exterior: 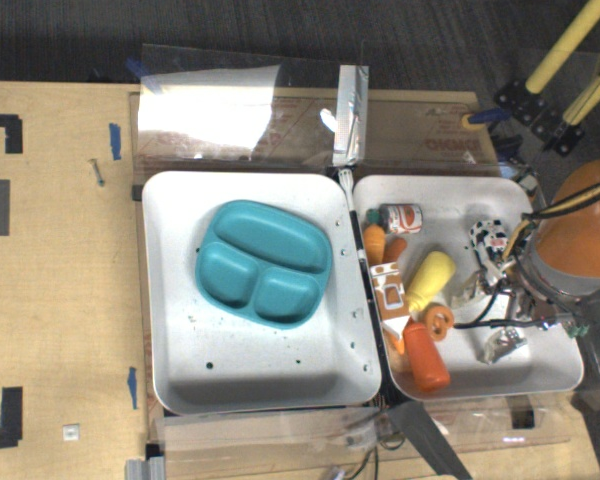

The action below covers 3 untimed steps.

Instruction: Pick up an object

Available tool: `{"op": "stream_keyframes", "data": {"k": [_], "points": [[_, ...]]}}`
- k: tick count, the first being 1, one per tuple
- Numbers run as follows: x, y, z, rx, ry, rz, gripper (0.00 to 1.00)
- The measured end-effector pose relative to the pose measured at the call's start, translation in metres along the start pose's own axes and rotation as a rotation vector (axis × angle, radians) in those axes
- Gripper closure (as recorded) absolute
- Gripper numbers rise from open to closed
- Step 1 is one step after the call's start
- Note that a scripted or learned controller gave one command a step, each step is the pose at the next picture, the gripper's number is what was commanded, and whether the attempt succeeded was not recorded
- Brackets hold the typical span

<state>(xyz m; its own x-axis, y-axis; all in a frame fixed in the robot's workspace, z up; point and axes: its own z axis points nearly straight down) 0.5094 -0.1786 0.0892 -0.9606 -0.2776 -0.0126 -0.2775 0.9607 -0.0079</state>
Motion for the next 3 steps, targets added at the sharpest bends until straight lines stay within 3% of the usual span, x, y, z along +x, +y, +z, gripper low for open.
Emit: {"op": "stream_keyframes", "data": {"k": [1, 2, 3], "points": [[-0.013, -0.036, 0.001, -0.002, -0.001, -0.093, 0.0], [0.001, -0.04, -0.083, -0.004, 0.002, -0.433, 0.0], [0.025, -0.038, 0.001, -0.008, 0.003, -0.657, 0.0]]}}
